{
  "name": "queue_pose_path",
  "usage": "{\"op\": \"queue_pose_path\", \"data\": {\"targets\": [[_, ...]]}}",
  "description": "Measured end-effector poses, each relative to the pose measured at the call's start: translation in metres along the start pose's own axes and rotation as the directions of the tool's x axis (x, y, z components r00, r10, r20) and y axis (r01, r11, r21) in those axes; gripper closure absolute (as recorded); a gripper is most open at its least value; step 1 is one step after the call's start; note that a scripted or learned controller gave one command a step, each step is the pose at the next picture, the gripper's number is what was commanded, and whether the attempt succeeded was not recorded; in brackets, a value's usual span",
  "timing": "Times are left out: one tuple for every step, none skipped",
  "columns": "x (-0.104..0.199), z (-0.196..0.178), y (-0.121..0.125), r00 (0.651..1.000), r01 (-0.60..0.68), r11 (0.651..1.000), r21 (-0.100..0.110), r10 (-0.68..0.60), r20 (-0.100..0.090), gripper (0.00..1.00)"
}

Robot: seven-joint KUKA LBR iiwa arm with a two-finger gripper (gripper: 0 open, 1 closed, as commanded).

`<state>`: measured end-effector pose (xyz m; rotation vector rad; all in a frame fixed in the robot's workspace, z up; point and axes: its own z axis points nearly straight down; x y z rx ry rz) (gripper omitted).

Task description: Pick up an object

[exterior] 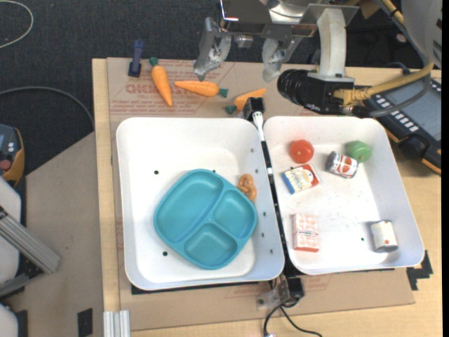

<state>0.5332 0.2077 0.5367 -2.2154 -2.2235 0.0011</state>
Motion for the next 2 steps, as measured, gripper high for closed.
{"op": "queue_pose_path", "data": {"targets": [[0.000,0.002,0.003,1.000,-0.002,1.000,0.000,0.002,0.002,0.00],[0.017,0.147,-0.009,1.000,-0.002,1.000,0.014,0.001,0.008,0.00]]}}
